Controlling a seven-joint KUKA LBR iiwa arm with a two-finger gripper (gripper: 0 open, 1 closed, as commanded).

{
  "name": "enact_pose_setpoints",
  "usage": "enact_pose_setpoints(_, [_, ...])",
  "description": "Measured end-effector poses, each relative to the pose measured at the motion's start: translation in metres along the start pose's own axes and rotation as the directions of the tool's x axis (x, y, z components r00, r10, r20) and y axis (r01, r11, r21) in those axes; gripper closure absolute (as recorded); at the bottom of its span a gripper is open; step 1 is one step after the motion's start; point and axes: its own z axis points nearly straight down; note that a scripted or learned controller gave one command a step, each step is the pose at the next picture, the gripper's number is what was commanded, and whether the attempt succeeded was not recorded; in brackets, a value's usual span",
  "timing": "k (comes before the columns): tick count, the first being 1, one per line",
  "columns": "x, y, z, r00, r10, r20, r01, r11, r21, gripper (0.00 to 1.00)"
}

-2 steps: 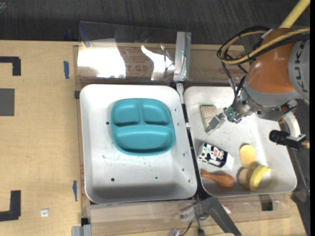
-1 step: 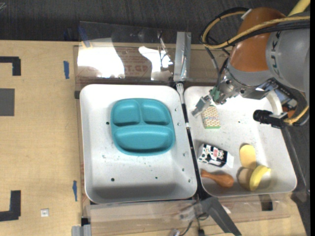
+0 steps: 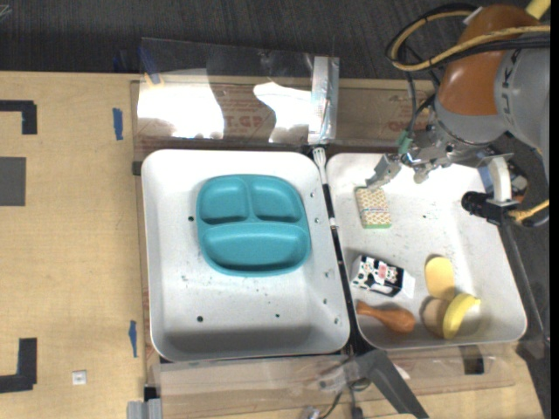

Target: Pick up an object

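Note:
My gripper hangs over the back of the right bin, its two fingers spread open with nothing between them. Just below its left finger lies a small patterned cream block. Further forward in the same bin are a black-and-white card-like piece, a brown carrot-shaped toy, a yellow lump and a yellow banana-like toy on a brown piece.
The left bin holds a teal divided plate. A shiny clear panel stands behind the bins. The arm's body and yellow cables occupy the upper right. A black fitting sits at the right bin's right side.

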Motion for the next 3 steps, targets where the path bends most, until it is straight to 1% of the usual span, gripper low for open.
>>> enact_pose_setpoints(1, [-0.012, 0.011, 0.096, 0.997, -0.078, 0.001, 0.078, 0.997, -0.006, 0.0])
enact_pose_setpoints(2, [-0.011, 0.012, 0.086, 0.997, -0.08, 0.004, 0.08, 0.997, -0.008, 1.0])
enact_pose_setpoints(3, [0.061, 0.022, -0.003, 0.996, 0.088, -0.003, -0.088, 0.996, -0.005, 1.0])
